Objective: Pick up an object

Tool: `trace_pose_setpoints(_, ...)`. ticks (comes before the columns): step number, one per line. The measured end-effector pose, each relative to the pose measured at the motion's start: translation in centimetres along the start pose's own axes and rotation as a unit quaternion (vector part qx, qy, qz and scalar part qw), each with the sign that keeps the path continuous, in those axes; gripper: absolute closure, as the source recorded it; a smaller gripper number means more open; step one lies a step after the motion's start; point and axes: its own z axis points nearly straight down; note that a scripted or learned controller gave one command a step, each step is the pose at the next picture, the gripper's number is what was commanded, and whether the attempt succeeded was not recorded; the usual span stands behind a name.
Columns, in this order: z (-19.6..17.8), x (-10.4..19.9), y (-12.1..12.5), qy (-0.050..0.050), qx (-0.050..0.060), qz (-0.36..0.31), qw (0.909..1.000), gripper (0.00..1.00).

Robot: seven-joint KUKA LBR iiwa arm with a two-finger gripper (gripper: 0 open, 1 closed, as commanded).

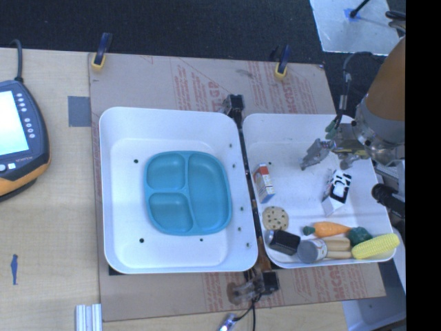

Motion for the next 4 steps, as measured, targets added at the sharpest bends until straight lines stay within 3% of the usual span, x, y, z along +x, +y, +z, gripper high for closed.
trace_pose_setpoints(1,-3.7,-5.5,-1.4,-0.001,-0.001,0.001,1.0000,0.00)
trace_pose_setpoints(2,5.8,-8.7,3.8,-0.001,0.000,0.000,1.0000,0.00)
trace_pose_setpoints(3,12.8,-8.7,0.4,0.000,0.001,-0.001,1.0000,0.00)
trace_pose_setpoints(4,12.7,-6.2,6.1,-0.001,-0.001,-0.001,1.0000,0.00)
